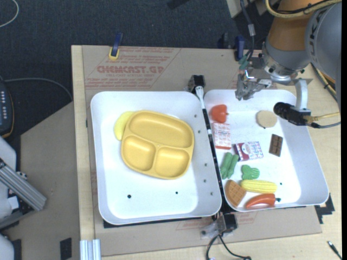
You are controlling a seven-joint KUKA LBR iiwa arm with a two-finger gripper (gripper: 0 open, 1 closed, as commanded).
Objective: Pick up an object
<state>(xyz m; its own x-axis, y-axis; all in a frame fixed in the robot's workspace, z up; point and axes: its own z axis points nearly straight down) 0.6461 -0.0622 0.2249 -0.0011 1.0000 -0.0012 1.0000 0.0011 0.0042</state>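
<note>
While my two-finger gripper [245,92], grip state unclear, hovers at the right white bin's [303,161] far edge, the brown bench board [135,64] reads "CHEMCAST".

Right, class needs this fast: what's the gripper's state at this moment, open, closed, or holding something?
Gripper: over the far edge of the right bin, nothing seen between its fingers; open or closed cannot be told.

Robot lab: bench [162,64], bins [103,145], cables [325,118]

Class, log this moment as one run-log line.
arm: over right bin's far edge | gripper: nothing visibly held | tomato: in bin | tray: left bin
</note>
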